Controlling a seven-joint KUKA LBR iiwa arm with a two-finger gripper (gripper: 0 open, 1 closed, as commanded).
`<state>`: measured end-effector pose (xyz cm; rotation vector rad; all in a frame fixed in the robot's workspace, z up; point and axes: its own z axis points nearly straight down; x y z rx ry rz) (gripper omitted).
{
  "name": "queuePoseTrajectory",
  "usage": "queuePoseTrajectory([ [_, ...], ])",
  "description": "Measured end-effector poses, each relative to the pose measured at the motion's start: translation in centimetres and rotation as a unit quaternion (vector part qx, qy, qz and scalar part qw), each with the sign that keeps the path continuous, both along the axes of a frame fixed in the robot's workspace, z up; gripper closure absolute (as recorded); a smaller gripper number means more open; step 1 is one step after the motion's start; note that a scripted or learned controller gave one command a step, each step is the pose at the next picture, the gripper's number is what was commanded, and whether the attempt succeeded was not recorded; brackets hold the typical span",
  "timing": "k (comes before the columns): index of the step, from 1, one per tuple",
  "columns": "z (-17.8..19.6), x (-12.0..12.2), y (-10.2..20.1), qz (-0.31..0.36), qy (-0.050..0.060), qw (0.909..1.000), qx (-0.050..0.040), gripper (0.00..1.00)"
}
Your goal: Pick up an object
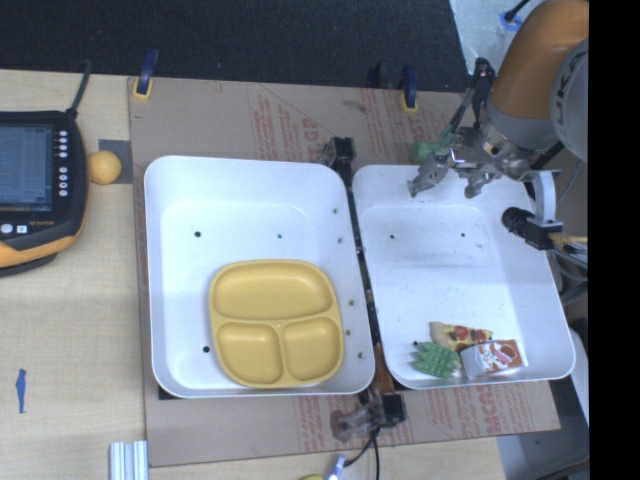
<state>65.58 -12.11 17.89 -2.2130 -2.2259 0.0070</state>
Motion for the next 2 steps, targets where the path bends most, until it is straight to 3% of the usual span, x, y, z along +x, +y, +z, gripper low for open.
queuePoseTrajectory([
  [1,1.1,0.1,-0.1,0.001,0.0,1.0,0.0,1.0],
  [2,1.3,-1.9,6.8,0.0,0.0,1.0,0.0002,1.0],
])
